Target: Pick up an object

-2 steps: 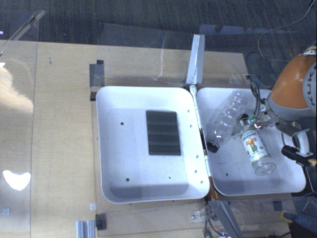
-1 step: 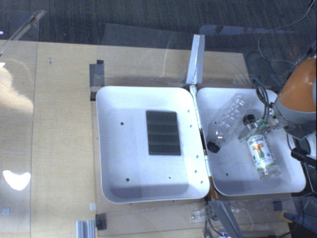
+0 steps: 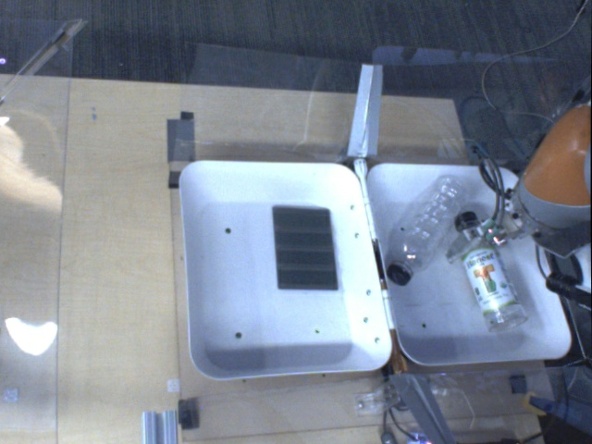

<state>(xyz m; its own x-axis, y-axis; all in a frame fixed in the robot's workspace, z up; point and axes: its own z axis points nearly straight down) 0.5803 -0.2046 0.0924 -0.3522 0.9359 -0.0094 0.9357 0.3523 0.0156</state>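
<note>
Two bottles in the right bin (image 3: 555, 345); labelled bottle (image 3: 490, 285) lies neck toward gripper (image 3: 504, 222), long axis running approx. up-down; jaw state: can't tell tbh.

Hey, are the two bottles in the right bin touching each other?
Apart. The camera view shows a strip of white bin floor between the clear bottle and the labelled bottle.
</note>
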